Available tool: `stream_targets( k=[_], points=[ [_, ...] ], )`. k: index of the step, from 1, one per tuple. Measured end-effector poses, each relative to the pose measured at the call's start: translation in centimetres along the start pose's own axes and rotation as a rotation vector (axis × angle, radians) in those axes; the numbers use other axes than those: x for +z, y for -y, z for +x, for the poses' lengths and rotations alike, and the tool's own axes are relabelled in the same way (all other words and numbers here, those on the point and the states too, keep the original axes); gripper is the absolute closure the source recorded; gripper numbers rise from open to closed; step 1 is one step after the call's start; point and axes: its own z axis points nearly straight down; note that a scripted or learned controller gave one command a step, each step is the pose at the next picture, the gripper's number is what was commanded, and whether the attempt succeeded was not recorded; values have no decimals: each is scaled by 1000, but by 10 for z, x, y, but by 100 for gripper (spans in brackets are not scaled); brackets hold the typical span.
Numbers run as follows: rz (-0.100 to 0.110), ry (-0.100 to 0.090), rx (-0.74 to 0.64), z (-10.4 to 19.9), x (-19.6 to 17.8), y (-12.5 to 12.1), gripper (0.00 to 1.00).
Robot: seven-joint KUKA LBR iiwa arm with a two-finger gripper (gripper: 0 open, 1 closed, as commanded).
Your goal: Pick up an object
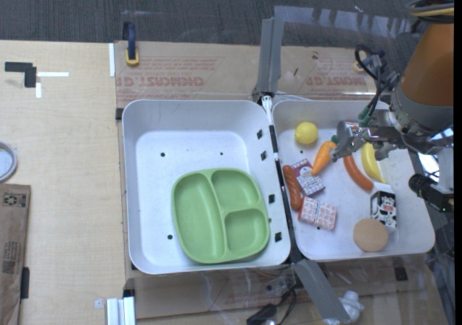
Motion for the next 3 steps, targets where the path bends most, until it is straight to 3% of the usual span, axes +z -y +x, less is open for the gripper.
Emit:
stream_targets(
  k=[1, 2, 3],
  points=[
    [-4, 0, 216, -41, 150, -50, 0],
    [-2, -2, 289, -91, 162, 39, 0],
    [0, -2, 292, -91, 153, 39, 100]
  ],
)
